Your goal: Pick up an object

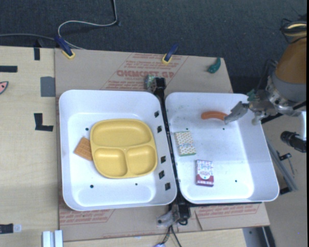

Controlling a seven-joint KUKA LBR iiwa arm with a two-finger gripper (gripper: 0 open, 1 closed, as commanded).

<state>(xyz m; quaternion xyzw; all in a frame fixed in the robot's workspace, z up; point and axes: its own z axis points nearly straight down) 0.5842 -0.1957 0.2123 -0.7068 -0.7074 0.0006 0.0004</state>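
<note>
Sausage (213,116): small, orange, lying flat near back of right bin (257,189), just beside gripper (236,113). Judged light, slightly soft, smooth and rounded, likely to roll; best gripped across its middle. Whether gripper is apart or together cannot be told; nothing is seen clamped. 2 small cards are seen nearer front, well apart from sausage.

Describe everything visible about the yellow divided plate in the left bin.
The yellow plastic-looking plate with three compartments lies flat, right side up, in the middle of the left white bin. One wide section sits toward the far side, with two smaller ones nearer the camera. Its left rim overlaps a tan waffle-patterned cracker-like piece. Its compartments look bare.
</note>
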